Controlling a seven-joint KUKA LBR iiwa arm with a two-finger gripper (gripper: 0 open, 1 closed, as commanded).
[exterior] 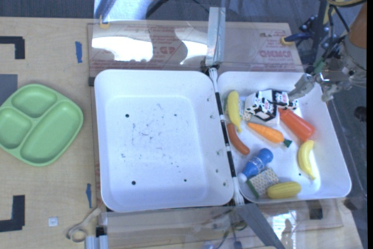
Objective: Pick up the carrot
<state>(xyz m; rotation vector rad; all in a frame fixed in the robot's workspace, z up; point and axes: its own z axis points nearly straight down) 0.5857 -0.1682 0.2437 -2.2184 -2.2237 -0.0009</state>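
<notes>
Wood makes up the bench point(46, 55), and two white bins sit on it side by side. From the right, the gripper point(317, 76) hangs over the far right corner of the right bin point(341, 181). I cannot tell how it is set. The carrot point(267, 132) lies in the middle of that bin, down and to the left of the gripper, well apart from it. It lies slanted, and its dark stub end points down and right. A red pepper point(296, 123) sits between the two. A black and white toy point(262, 105) is just above the carrot.
</notes>
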